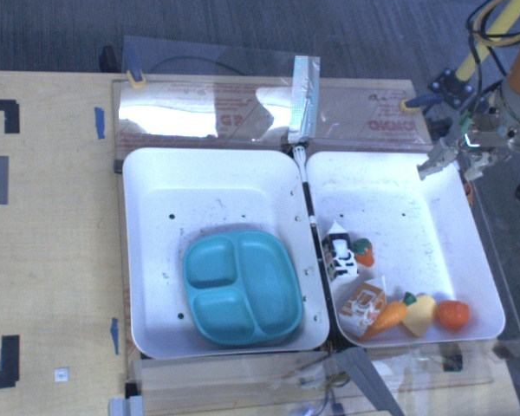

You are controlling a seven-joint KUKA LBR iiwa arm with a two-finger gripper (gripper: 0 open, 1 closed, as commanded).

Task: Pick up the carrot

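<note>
1 carrot (386, 317), 1 teal tray (242, 288), 2 white bins (147, 232).

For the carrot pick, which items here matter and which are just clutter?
Job: carrot, lying in the right bin; gripper above that bin's far right corner.

Clutter: teal tray in the left bin; yellow fruit; orange fruit; snack packet; black-and-white carton.

Faint red mirrored lettering shows on the clear plastic sheet (269, 111) at twelve o'clock behind the two bins, too blurred to read. A small black-and-white package (339, 256) at nine o'clock in the right bin (399, 198) bears dark markings, also illegible. No other text can be made out.
</note>
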